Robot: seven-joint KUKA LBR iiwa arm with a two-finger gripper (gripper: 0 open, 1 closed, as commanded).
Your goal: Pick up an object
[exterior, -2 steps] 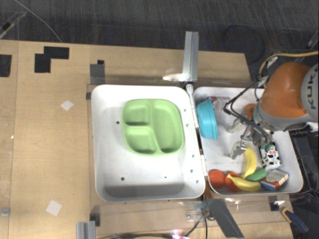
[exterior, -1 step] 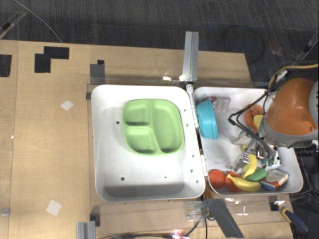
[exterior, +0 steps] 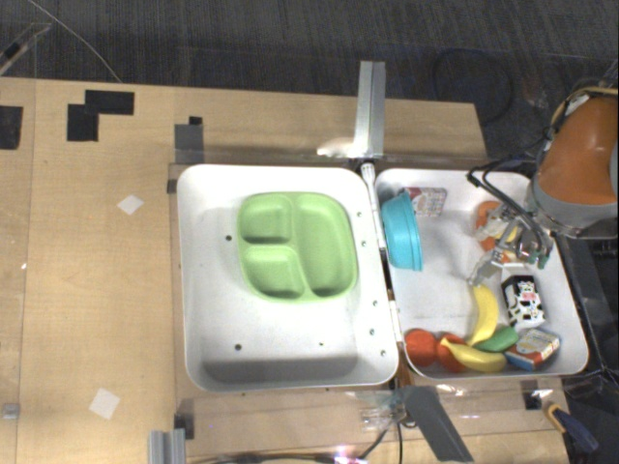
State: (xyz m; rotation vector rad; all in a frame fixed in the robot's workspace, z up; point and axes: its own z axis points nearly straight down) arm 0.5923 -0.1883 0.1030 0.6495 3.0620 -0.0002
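Hovering low inside the right bin (exterior: 578, 351), near its far right side, with the end effector (exterior: 505, 249) just above the upper tip of a banana (exterior: 484, 314). Cannot tell whether the end effector is open or closed (too small and cluttered with cables to read), and cannot see anything carried in it. Judging from that, nothing picked up yet: the approach looks made, while the grasp and the lift remain to do.

Counting the right bin: two yellow bananas, the second banana (exterior: 474, 356) lying along the near wall; one green piece (exterior: 500, 337) between them; one red-orange tomato-like thing (exterior: 426, 344); one blue lid (exterior: 402, 231) leaning by the divider; one black-and-white cow-patterned box (exterior: 523, 301); one small blue-and-orange carton (exterior: 533, 349); one small packet (exterior: 427, 201) at the far wall; one orange item (exterior: 485, 217) beside the end effector, hard to identify.

Counting the left bin (exterior: 208, 288): one green divided plate (exterior: 293, 245), with three compartments. Two bins on the table (exterior: 87, 288) in all.
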